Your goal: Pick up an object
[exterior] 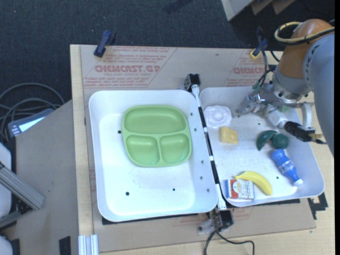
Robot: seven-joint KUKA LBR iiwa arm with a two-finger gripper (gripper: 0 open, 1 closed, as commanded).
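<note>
I see my gripper [249, 104] low over the right bin's [313, 169] far end, nothing in it; I can't tell its opening. Nearest are the white cup [217, 115] just left and the yellow wedge [229, 136] below-left.

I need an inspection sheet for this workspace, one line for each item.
Surface: two white bins, left bin and right bin, on a board.
Job's things: in the right bin, banana, blue bottle, yellow wedge, white cup, green object, small carton.
Clutter: green divided tray in the left bin.
Grippers: hand at the right bin's far end, holding nothing visible.
Cables: loops on the floor at left.
Surroundings: dark carpet.
</note>
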